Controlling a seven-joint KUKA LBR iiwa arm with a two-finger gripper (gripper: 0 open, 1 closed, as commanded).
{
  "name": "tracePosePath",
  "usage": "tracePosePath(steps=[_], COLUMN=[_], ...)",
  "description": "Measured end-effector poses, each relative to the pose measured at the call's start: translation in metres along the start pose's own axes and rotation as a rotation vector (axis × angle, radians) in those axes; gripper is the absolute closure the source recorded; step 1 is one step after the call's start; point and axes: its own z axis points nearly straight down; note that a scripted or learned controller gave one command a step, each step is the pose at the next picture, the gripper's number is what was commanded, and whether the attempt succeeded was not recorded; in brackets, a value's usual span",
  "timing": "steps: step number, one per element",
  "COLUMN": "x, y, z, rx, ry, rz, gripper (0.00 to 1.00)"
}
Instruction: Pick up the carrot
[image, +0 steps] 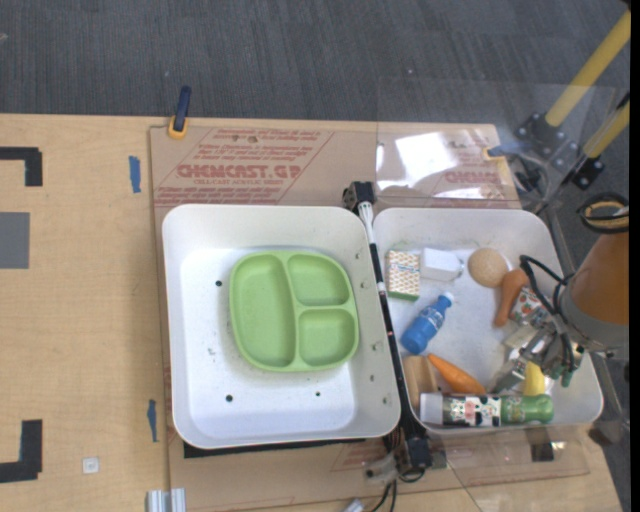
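Beside the tapered orange carrot (457, 375) hangs the metal hand (535, 350).

The right bin (560, 245) is crowded. The carrot (457, 375) lies low in it, with a blue bottle (425, 323) close above, a long tube (487, 408) just below, and the gripper (535, 345) at its right. The middle floor has some bare room.

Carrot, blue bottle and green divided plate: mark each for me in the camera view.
carrot (458, 376), camera view, middle of its orange body in the right bin.
blue bottle (424, 326), camera view, middle of its blue body.
green divided plate (262, 310), camera view, floor of its large left compartment.
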Motion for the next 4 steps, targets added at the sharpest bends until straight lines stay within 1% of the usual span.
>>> tracePosePath(steps=[1,2,3,4], x=[0.027,0.049,0.05,0.094], y=[0.041,0.07,0.071,0.126], z=[-0.124,-0.009,-0.018,-0.097], rx=[-0.002,-0.004,-0.006,0.003], ry=[-0.005,-0.008,-0.009,0.005], rz=[-0.001,0.008,0.01,0.322], gripper=[0.0,0.0,1.0,1.0])
